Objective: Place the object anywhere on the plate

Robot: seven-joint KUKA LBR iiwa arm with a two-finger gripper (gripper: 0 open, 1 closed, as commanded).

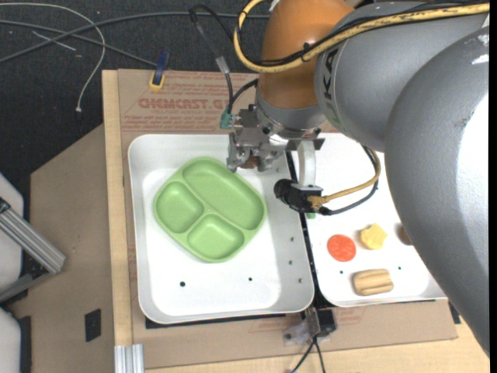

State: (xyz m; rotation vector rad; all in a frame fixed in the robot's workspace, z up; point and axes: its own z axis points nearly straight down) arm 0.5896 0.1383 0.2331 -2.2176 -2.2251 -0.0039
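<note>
My gripper (250, 152) sits upper centre of the frame, over the back edge of the left bin (155, 286), just above the far rim of the green plate (210, 208). Can't tell its state from this angle: the wrist and orange band (303, 22) cover most of it, and the metal parts below are too cluttered to read. I see nothing clearly between them.

Plate: light green, three compartments, lying flat and turned at an angle in the upper half of the left bin. All three compartments look bare.

Right bin (342, 286), lower right of the frame, carries the loose items. Red round object (341, 247) is near the bin's left wall. Yellow object (373, 237) is just right of it, close but apart. Tan bread-roll-shaped object (373, 282) lies below both, near the front edge. A small brown thing at the far right is possibly another item, mostly hidden by my arm, so no call on that.

A black cable fitting (293, 193) with a yellow hose hangs off my wrist over the seam between the two bins.

Both bins rest on a cardboard-covered surface (124, 169). Blue clip (161, 67) sits at its top edge, upper left. Loose white cables lie on the dark floor (46, 92) beyond it.
</note>
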